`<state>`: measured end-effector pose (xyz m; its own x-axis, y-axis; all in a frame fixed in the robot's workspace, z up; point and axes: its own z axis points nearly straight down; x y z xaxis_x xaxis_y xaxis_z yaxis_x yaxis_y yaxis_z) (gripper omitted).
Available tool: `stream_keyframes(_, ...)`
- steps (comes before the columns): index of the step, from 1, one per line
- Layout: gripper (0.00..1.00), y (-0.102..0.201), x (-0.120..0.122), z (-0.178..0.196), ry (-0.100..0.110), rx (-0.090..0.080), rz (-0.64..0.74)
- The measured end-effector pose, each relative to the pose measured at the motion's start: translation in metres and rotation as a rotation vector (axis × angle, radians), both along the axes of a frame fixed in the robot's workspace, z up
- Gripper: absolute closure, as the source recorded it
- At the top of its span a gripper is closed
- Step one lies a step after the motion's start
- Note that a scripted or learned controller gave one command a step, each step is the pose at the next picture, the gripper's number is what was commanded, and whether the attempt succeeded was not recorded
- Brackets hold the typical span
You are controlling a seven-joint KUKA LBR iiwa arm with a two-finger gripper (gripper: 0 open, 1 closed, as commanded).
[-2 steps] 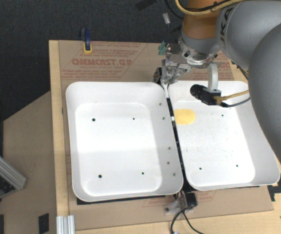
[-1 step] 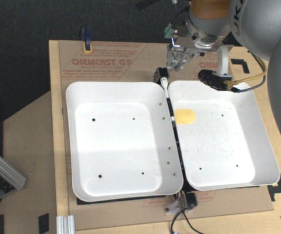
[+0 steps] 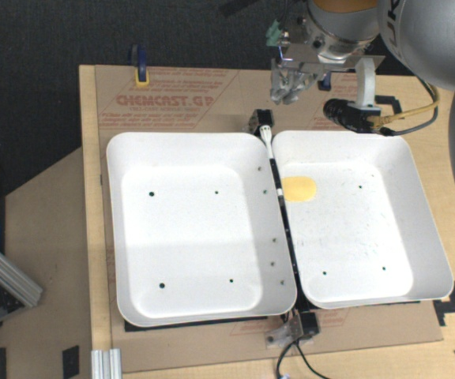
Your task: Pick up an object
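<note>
Arm raised behind right bin (image 3: 417,212), hand (image 3: 288,85) pointing down, grip state unclear, yellow object (image 3: 299,189) below

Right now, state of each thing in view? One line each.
gripper: raised above the bench behind the bins, nothing visible between its fingers.
yellow object: lying flat in the right bin, near its left wall, untouched.
right bin: flat on the bench, holding the yellow object.
left bin: flat on the bench, beside the right bin.
blue clamp: on the board's far edge.
</note>
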<state>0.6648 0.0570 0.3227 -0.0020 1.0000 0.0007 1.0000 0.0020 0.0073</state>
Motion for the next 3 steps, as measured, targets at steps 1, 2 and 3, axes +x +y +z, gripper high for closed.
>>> stream_keyframes(1, 1.00, 0.075, 0.002, 0.010, 0.003, 0.002, 0.006)
stream_keyframes(2, 1.00, 0.170, -0.037, -0.056, 0.016, 0.000, 0.007)
stream_keyframes(3, 1.00, 0.132, -0.033, -0.004, 0.001, 0.000, -0.005)
